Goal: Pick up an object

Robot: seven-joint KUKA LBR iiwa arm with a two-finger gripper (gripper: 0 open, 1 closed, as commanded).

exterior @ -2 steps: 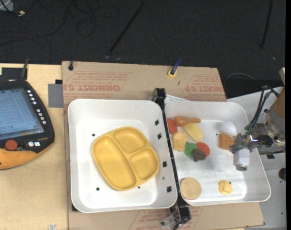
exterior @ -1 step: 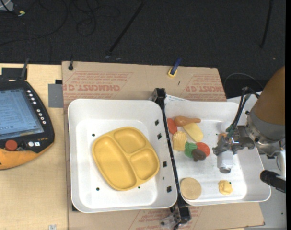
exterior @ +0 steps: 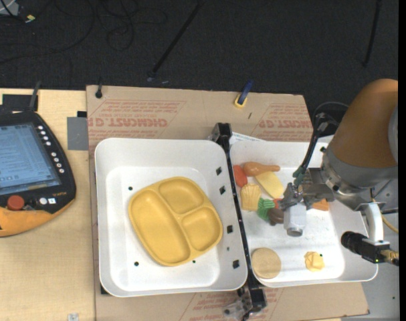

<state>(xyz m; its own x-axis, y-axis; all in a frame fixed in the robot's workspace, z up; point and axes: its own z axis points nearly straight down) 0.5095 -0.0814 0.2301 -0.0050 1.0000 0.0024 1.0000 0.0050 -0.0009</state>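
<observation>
Toy food (exterior: 261,187) fills the right bin (exterior: 350,259), pincer (exterior: 293,221) grip unclear; yellow tray (exterior: 174,219) left

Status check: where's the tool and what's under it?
Tool low in right bin, over the toy food cluster. Grasp unconfirmed. Round cookie and small yellow piece lie apart near the front; yellow divided plate in left bin.

A dark floor (exterior: 189,32) strewn with cables (exterior: 116,19) is seen behind the wooden bench (exterior: 42,266), which is brightly lit.
</observation>
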